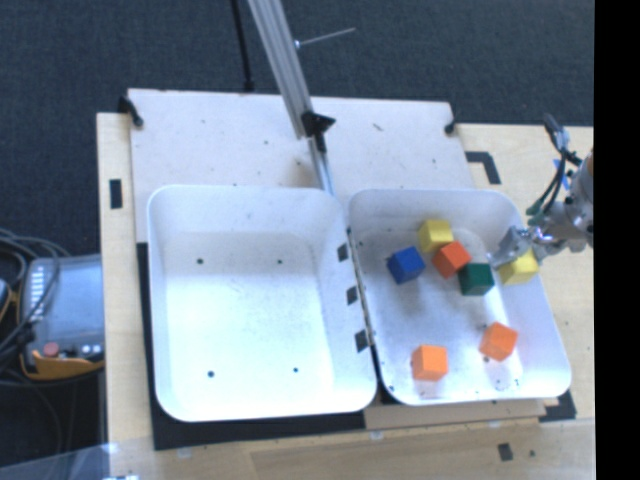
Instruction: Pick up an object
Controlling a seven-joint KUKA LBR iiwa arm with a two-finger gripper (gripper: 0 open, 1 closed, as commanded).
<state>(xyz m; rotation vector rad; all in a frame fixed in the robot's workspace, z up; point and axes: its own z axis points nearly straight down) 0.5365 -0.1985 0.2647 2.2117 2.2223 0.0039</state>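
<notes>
End effector (522, 251) hovering at the right bin's (548, 313) far right rim, just above a yellow cube (520, 267).

Arm mostly cut off at the right edge, showing only wrist and cabling; impossible to tell whether released or clenched, and unclear whether touching the yellow cube or merely overlapping it. Sitting in the same bin: a second yellow cube (435, 234), an orange-red cube (452, 258), a blue cube (405, 264), a green cube (476, 279) partly blurred against its neighbours, plus two orange cubes (429, 361) (498, 341) nearer the front. Left bin (160, 268) lying alongside, both resting on a pale wooden tabletop (115, 153) over dark carpet (80, 38). Rising at the back, a slanted metal pole (282, 58); peeking in at far left, a grey box with cables (60, 313), half cropped.
</notes>
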